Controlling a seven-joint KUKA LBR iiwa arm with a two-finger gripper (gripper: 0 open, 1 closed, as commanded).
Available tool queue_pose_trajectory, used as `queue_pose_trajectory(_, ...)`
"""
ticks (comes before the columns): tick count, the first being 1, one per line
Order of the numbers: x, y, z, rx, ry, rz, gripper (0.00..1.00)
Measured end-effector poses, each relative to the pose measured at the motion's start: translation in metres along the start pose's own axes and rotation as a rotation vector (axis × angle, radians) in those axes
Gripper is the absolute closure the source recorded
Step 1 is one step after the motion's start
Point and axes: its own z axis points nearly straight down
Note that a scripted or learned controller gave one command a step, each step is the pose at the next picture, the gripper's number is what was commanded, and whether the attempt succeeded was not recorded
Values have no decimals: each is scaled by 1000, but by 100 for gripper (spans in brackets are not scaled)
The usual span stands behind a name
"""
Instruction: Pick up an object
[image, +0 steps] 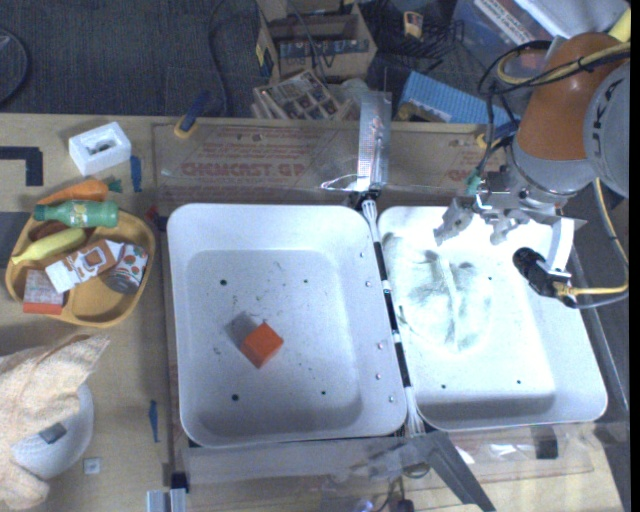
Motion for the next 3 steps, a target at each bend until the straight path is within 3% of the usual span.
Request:
queue_pose_trajectory(1,-53,10,103,-11,-2,-291,0)
queue_pose_trajectory(2,-53,10,103,-11,-2,-291,0)
queue_pose_trajectory(3,-4,28,103,-5,-13,-379,0)
